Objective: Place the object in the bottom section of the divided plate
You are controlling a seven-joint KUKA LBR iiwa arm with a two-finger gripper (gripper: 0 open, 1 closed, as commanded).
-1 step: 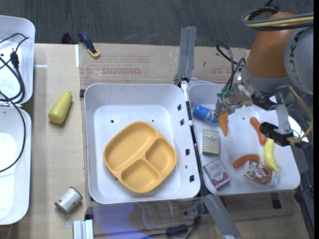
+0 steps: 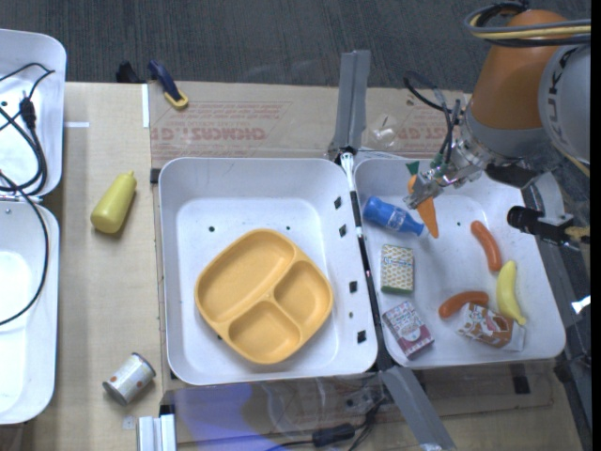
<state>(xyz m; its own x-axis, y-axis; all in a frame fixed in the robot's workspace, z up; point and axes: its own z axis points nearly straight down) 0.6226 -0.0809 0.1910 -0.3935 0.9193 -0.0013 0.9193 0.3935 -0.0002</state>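
A yellow divided plate (image 2: 265,294) lies in the left bin (image 2: 188,252); its bottom section (image 2: 258,332) has nothing in it. In the right bin's far left corner, my gripper (image 2: 423,188) reaches down onto an orange carrot (image 2: 429,219) with a green top. The fingers sit closed across the carrot's upper part, and its orange tip sticks out below them towards the front. The carrot is low over the bin floor, just right of a blue bottle (image 2: 390,216).
The right bin (image 2: 545,346) also holds a green box (image 2: 397,269), a red-white carton (image 2: 408,329), two sausages (image 2: 485,244) (image 2: 462,303), a banana (image 2: 508,292) and a packet (image 2: 488,325). A mustard bottle (image 2: 114,203) and a can (image 2: 129,377) lie on the bench at left.
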